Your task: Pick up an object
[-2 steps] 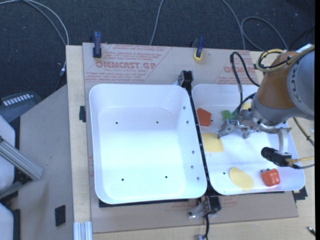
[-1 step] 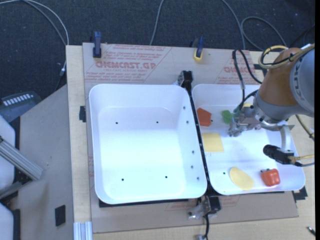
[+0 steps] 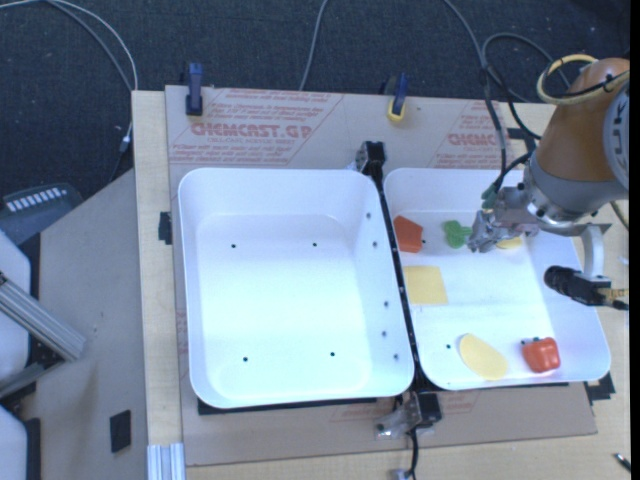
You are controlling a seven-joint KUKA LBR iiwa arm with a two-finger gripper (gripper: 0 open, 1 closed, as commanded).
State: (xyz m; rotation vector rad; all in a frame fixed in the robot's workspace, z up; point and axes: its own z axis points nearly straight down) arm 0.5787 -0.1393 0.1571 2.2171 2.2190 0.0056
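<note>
The pincer [image 3: 487, 236] hangs low over the far part of the right bin [image 3: 575, 368], a small dark metal cluster at the end of the arm [image 3: 580, 148], whose smooth grey casing and glossy orange band reach in from the right. Whether the pincer is open or closed cannot be told; its tip is a tangle of dark parts seen from above.

Just left of the pincer, nearly touching it, lies a small green piece [image 3: 456, 233] with a lumpy, rounded outline. Just to the right of the pincer, partly hidden under the wrist, a pale yellow object [image 3: 510, 241] peeks out; its shape cannot be made out. Farther left, against the wall between the bins, sits a blocky orange-red piece [image 3: 407, 234] with soft corners. Nearer the camera than the pincer and a little to its left lies a flat yellow square [image 3: 427, 285], matte like a slice of cheese. Well toward the near rim are a flat pale yellow oval [image 3: 483, 356] and, to its right, a chunky red-orange lump [image 3: 540, 354] with a shiny skin.

Both bins are shallow, smooth white plastic with rounded corners. The left bin [image 3: 200, 298] lies well to the pincer's left. They rest on a brown cardboard sheet [image 3: 260, 128] printed with red lettering.
</note>
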